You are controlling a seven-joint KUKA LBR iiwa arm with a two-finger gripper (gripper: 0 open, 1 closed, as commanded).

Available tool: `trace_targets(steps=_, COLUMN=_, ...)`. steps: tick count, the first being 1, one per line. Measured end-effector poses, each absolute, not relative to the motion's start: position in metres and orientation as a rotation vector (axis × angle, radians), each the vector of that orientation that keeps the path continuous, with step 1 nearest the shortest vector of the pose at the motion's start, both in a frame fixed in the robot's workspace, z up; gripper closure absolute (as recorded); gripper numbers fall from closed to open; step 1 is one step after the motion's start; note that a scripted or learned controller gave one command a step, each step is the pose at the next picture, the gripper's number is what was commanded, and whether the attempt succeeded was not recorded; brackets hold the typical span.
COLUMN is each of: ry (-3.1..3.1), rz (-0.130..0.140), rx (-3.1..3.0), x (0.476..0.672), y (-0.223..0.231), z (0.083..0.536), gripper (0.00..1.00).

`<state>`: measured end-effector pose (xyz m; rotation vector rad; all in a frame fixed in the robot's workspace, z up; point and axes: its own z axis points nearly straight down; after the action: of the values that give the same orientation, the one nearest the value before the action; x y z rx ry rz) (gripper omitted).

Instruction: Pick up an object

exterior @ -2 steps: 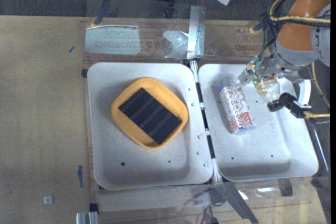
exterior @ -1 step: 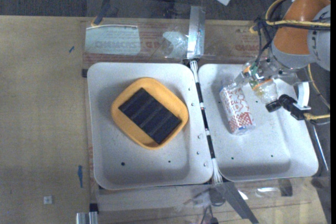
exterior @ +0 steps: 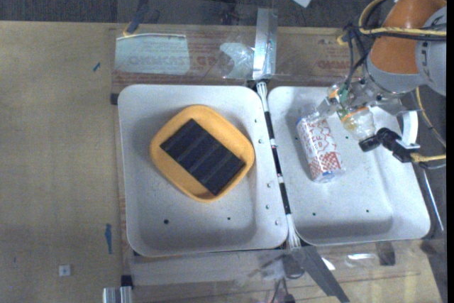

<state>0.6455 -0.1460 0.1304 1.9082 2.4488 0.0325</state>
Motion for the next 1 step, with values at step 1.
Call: trace_targets(steps=1, ry=2.589, rz=0.032, rx=1.694, x=0.6528, y=-0.1403, z=0.1292, gripper=0.0)
